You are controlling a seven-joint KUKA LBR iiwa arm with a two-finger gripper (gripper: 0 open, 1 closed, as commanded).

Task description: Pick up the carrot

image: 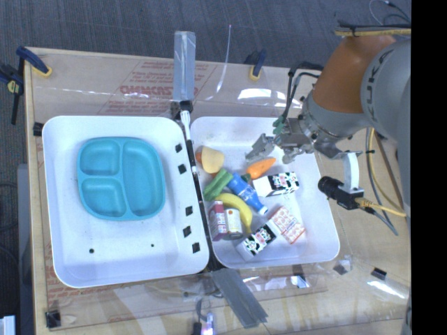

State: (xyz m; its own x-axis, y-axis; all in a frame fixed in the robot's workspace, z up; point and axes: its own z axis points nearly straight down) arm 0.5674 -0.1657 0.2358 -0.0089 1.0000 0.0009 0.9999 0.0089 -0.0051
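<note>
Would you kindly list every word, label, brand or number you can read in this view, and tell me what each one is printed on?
No text here can be read with confidence.
Red mirrored lettering on the clear plastic sheet over the bench: too blurred to read.
Red-and-white flat packet: print too small.
Two black-and-white cow-patterned cartons: no legible words.
Small dark-red bottle label: too small.
Blue bottle: no legible label.

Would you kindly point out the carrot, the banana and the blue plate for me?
carrot (261,167), camera view, middle of its orange body.
banana (237,205), camera view, middle of its yellow curve.
blue plate (165,187), camera view, its right rim.
</note>
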